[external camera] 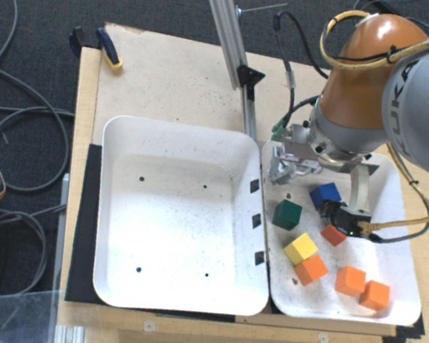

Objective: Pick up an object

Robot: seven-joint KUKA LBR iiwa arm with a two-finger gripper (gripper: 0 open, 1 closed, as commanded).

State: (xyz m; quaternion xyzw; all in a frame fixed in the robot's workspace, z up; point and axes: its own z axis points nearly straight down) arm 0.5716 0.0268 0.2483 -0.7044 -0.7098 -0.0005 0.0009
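- Two white bins sat side by side on the table [174, 66]: left bin [105, 270] at frame centre-left, right bin [405, 225] at frame right.
- Arm [417, 84] reached in from upper right; pincer [288, 168] hung over the upper left part of the right bin, near the shared rim.
- Pincer state: cannot tell, no block seen between its tips.
- Blocks all lay in the right bin: green block [288, 214] just below the pincer, blue block [325, 196] to its right.
- Small red block [334, 236] lay below the blue one.
- Yellow block [300, 248] touched an orange block [311, 269].
- Two more orange blocks [350, 280] [375, 295] lay side by side at lower right.
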